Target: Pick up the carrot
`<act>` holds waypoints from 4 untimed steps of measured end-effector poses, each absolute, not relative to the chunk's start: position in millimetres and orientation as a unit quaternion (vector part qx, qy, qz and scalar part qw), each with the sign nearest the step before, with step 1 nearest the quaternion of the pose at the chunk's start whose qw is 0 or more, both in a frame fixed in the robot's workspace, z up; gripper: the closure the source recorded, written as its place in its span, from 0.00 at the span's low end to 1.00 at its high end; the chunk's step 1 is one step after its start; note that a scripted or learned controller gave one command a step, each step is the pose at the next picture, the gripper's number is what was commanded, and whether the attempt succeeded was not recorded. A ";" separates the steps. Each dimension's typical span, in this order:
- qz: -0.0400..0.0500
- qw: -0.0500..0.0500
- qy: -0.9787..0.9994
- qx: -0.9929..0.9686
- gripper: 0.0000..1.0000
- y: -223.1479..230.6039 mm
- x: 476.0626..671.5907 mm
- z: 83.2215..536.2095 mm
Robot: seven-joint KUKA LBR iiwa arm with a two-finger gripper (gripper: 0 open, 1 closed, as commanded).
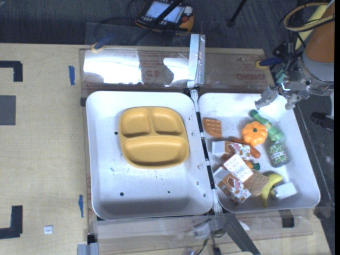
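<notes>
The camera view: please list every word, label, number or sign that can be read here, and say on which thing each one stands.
None can be read in this picture.
Printed packets in the right bin: print too small and blurred.
Green bottle: label too small.
Clear panel behind the left bin: faint reddish print, blurred by glare.
Handheld device on the floor: lit screen, nothing readable.

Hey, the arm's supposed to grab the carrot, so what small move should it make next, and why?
Probably shift the gripper toward the camera and a little left. It hangs over the right bin's far corner, while the likely carrot, a slim orange piece half under the snack packets, lies nearer, just past the toy pumpkin.
</notes>
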State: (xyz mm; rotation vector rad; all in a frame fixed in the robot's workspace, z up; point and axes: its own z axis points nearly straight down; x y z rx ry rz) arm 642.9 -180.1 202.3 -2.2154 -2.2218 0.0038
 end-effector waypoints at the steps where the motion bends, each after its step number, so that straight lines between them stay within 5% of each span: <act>1: 0.000 0.000 -0.639 -0.769 0.00 -176.9 627.9 92.7; 2: 0.001 0.000 -0.640 -0.768 1.00 -176.3 629.3 100.6; 3: 0.001 0.000 -0.640 -0.768 0.00 -176.3 629.4 100.7; 4: 0.001 0.000 -0.632 -0.775 0.00 -92.4 615.0 86.6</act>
